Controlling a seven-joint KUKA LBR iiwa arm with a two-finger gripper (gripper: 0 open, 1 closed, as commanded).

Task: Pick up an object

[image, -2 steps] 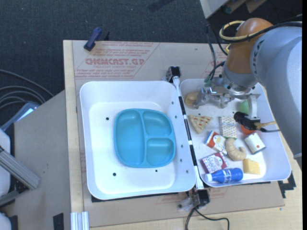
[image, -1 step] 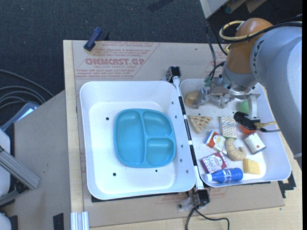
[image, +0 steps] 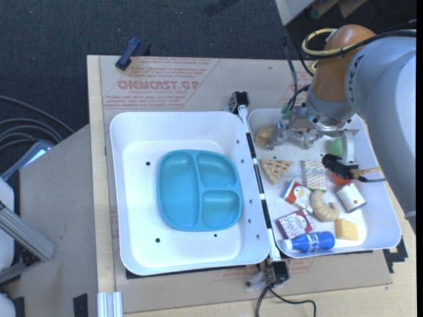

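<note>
over the far end of the right shallow white bin hangs the gripper; whether it is spread or pinching, i cannot tell. just beside it lies a tan rounded piece, with a waffle-patterned wedge nearer. a blue sectioned plastic plate sits in the left white bin.

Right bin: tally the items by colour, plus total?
Tan/yellow: 4, a round piece, wedge, croissant, cheese
Red/white packets: 3
Blue: 1, bottle
Green: 1
Patterned: 1, packet
Black/orange: 1, tool
Total: 11 that I can make out; the gripper may hide more.
</note>
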